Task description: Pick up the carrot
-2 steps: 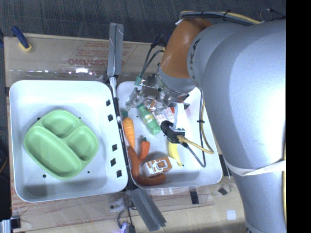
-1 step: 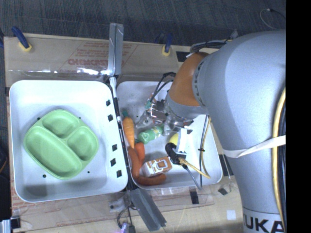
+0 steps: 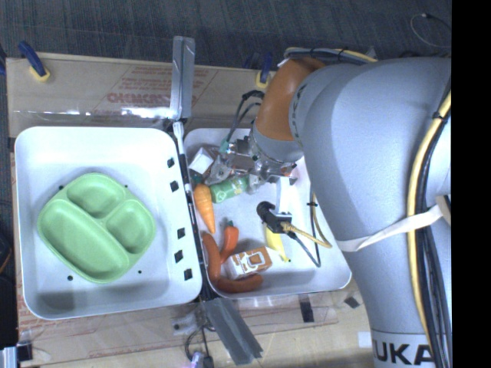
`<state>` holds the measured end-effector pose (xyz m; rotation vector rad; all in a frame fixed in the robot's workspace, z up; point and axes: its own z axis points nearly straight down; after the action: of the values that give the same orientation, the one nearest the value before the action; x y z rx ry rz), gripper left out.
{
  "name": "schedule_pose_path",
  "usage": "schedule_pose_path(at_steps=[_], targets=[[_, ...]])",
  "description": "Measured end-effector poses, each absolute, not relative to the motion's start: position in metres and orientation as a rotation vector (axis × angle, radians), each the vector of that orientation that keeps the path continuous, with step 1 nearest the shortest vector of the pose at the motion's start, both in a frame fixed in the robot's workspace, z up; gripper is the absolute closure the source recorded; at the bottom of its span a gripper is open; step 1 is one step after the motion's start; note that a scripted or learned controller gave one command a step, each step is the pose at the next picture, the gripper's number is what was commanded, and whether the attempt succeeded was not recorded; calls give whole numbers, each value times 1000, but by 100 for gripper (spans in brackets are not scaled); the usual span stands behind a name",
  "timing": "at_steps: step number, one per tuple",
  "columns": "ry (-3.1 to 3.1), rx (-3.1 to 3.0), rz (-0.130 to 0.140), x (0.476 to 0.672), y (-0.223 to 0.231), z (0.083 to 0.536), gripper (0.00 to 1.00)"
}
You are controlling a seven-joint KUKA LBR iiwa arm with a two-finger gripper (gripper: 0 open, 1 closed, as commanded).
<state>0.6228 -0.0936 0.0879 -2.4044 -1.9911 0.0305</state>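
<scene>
Orange carrot lies in the right bin against its left wall, apart from the end effector, which hovers just above it; its opening cannot be told. Step: approach. Next: descend and align over the carrot.

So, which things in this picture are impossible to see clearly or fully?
- Gripper, camera view: its tips merge with clutter under the wrist, so its state is unclear.
- Right bin: its right part is covered by the grey arm.
- Green item beside the carrot: too blurred to identify, partly under the gripper.
- Small box: label too small to read.
- Arm base: cut off by the bottom edge.
</scene>
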Motion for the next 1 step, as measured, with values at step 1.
schedule_pose_path(at_steps=[1], targets=[[-2075,-2354,3,557,-96,91,0]])
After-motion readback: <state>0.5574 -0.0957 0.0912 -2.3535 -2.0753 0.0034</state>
